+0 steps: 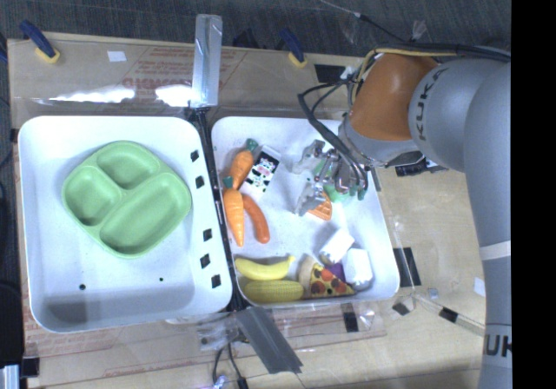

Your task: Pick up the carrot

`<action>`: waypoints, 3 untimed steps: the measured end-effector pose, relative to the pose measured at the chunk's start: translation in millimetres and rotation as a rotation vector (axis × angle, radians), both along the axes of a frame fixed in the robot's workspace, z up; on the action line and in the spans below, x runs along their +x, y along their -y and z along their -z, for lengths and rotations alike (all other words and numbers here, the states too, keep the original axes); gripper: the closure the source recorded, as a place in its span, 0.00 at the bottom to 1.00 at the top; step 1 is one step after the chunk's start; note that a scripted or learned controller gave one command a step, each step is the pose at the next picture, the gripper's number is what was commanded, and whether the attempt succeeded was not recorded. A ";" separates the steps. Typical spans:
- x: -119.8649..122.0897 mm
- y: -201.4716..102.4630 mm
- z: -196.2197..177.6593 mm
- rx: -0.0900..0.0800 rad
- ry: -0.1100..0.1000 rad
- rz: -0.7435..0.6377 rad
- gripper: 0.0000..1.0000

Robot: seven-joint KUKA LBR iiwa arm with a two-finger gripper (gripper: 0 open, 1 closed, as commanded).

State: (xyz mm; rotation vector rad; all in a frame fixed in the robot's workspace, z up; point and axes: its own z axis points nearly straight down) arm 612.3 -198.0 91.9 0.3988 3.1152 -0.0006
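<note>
Jaws (314, 181) state unclear, over right bin (382, 240) holding carrot (234, 215), banana (263, 268).

Even, fairly bright overhead light fell on both white bins (113, 292), which looked slightly washed out. Glare streaked the clear film (113, 94) along the counter's (434, 214) far edge. Shadows stayed soft and short. The frame was mildly grainy and soft throughout.

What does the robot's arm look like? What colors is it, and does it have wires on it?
The arm is smooth, rounded and grey, with a big orange band near its wrist. Dark letters are printed on the grey part beside the band. Black cables loop around the wrist. At the end sits a small silvery metal gripper.
</note>
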 end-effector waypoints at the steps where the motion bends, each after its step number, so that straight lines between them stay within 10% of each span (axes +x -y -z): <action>1: -57.5 -31.0 -0.1 0.001 -0.001 -0.040 0.00; 2: -56.0 -31.3 -11.1 0.000 0.002 -0.044 1.00; 3: -135.5 -23.7 -10.4 0.001 -0.002 -0.412 1.00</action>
